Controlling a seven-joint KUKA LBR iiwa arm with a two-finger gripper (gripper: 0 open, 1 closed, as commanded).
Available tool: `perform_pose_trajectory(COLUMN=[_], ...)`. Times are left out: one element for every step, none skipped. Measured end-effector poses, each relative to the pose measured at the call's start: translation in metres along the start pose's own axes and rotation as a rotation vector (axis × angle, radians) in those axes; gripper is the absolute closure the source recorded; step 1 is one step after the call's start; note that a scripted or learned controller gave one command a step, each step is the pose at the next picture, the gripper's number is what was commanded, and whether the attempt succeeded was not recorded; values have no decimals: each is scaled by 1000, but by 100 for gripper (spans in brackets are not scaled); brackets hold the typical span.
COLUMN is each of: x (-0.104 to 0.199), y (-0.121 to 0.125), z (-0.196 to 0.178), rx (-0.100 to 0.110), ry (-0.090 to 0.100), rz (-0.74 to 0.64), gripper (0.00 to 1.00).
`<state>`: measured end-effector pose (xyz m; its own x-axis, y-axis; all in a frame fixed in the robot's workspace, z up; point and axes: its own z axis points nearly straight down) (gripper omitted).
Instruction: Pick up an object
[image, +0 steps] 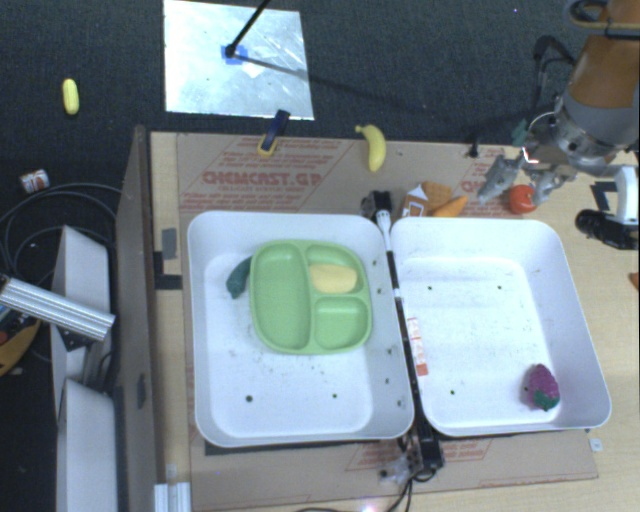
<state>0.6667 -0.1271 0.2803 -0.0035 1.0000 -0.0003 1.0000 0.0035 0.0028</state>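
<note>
Arm's up at the far right corner, gripper (520, 175) spread open, holding nothing, beside a tomato (521, 199) outside the bins. Approach stage, I'd say; next, descend and close.

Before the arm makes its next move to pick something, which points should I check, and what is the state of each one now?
1. Gripper over a bin: not ok, it is beyond the right bin's far rim.
2. Gripper free of load: cannot tell.
3. Purple toy reachable: ok, it lies alone near the right bin's near corner.
4. Yellow piece reachable: ok, it lies in the green tray.
5. Red ball out of the way: not ok, beside the gripper.
</note>
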Motion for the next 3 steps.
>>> perform_pose_trajectory(x=[0,-16,81], y=[1,-43,-13], z=[-12,-14,103], rx=[-4,1,11], ry=[0,0,6], rz=[-3,4,-9], gripper=[100,100,100])
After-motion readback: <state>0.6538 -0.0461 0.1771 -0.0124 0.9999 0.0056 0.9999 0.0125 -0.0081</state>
